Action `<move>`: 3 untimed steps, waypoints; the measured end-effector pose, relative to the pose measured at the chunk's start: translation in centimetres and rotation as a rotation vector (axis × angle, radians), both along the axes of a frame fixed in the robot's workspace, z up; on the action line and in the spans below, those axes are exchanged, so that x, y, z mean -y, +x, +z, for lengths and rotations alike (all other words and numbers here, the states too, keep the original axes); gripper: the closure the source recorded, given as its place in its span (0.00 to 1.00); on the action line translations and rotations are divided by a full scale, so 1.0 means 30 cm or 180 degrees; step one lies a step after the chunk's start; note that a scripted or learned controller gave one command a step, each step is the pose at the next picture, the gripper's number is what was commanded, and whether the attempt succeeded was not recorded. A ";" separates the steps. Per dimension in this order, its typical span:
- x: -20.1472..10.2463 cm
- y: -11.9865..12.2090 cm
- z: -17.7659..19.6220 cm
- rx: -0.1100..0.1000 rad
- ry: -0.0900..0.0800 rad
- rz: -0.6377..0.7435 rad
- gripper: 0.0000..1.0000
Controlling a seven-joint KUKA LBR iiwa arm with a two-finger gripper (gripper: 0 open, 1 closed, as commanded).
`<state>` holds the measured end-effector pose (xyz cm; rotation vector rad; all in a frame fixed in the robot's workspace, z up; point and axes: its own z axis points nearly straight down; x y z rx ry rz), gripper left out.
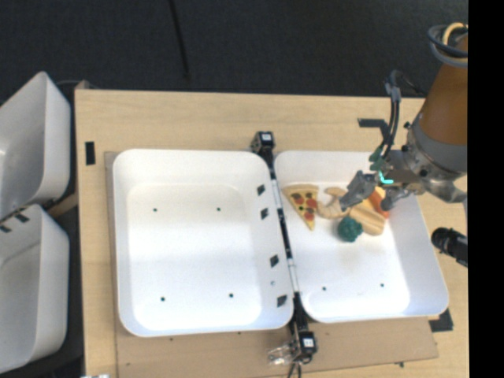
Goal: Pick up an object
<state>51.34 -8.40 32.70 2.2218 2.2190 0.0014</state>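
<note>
Several toy foods lie in the right bin [354, 290]: a pizza slice [304, 203], a dark green lump [349, 229], a tan and orange bread-like piece [370, 218] and a small tan piece [335, 198]. My gripper [375, 194] hangs low over the upper right of this bin, right above the bread-like piece. Its fingers [357, 189] stand spread, one on each side of that piece, open. The piece still rests on the bin floor. The wrist hides part of the orange end.
The left bin [193, 242] sits beside the right one, with a black hinge strip [279, 235] between them. The arm's grey and orange body [445, 116] comes in from the right. White boxes [27, 211] stand left of the bench.
</note>
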 end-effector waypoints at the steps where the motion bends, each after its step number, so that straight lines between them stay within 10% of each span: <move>1: -0.287 -0.085 -0.331 -0.0039 0.0010 0.0032 0.00; 2: -0.084 -0.081 -0.386 -0.0013 -0.0008 -0.0015 0.00; 3: 0.075 0.094 -0.758 -0.0013 -0.0009 -0.0007 0.00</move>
